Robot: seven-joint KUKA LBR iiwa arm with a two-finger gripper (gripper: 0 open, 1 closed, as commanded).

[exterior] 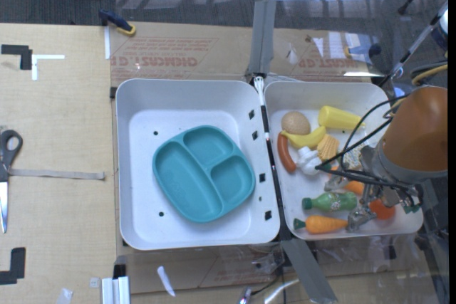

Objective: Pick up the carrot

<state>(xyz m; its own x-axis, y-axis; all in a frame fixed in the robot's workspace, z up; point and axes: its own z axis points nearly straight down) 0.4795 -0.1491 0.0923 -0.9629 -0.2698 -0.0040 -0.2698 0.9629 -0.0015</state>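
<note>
Carrot (322, 225) just beside pincer (362, 213) — left.

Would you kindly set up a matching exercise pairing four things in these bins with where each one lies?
Things:
1. plate
2. carrot
3. egg
4. sausage

Places:
A. front edge of the right bin
B. middle of the left bin
C. beside the divider, in the right bin
D. back of the right bin, above the banana

Pairs: 1-B, 2-A, 3-D, 4-C
</note>
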